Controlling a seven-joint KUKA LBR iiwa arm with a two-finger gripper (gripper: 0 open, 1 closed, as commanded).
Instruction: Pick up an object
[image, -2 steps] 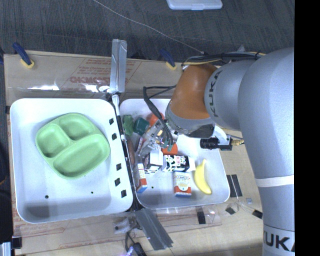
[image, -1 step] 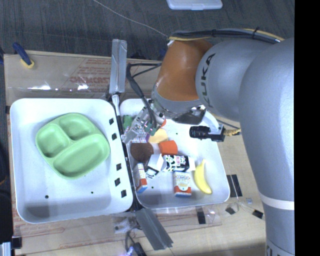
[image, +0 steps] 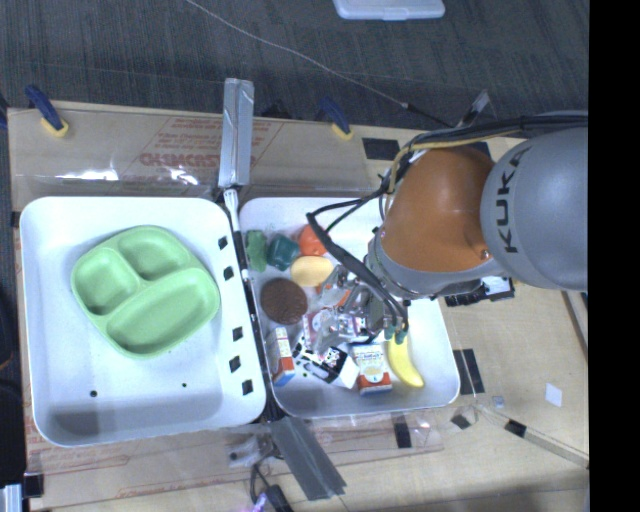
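Note:
The right bin (image: 438, 372) holds a heap of small objects: a green piece (image: 257, 247), an orange one (image: 284, 248), a yellow lemon-like one (image: 311, 270), a brown disc (image: 284, 299), a banana (image: 403, 361) and small cartons (image: 372, 367). My gripper (image: 347, 312) reaches down into the middle of this heap, just right of the brown disc and above the cartons. The arm's orange band (image: 440, 215) hides the bin's upper right part.
The left bin (image: 50, 380) holds a green divided plate (image: 147, 288). A hinged divider (image: 240, 300) runs between the bins. Cables (image: 345, 210) loop off the wrist over the right bin. Blue clamps (image: 47, 108) sit on the bench's far edge.

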